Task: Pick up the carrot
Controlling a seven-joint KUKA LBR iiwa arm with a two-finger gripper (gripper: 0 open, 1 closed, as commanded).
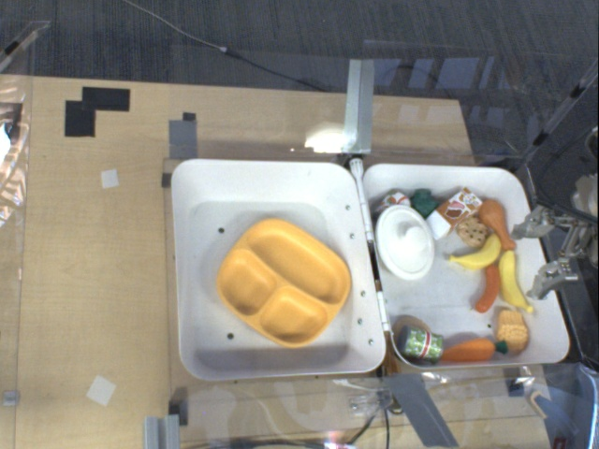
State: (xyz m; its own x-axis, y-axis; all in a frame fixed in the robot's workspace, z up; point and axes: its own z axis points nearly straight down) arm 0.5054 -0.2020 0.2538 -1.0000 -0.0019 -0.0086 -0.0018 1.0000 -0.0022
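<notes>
Hanging at the right bin's (552, 251) right rim, the gripper (552, 251) has its fingers spread, holding nothing. Inside that bin, the carrot (468, 350) lies along the near wall beside a can (420, 343). Left bin (201, 251) holds a yellow divided plate (284, 281).

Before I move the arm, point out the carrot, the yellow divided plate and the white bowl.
carrot (468, 351): camera view, middle of its orange body.
yellow divided plate (283, 281): camera view, centre ridge where the compartments meet.
white bowl (405, 240): camera view, middle of the bowl.
</notes>
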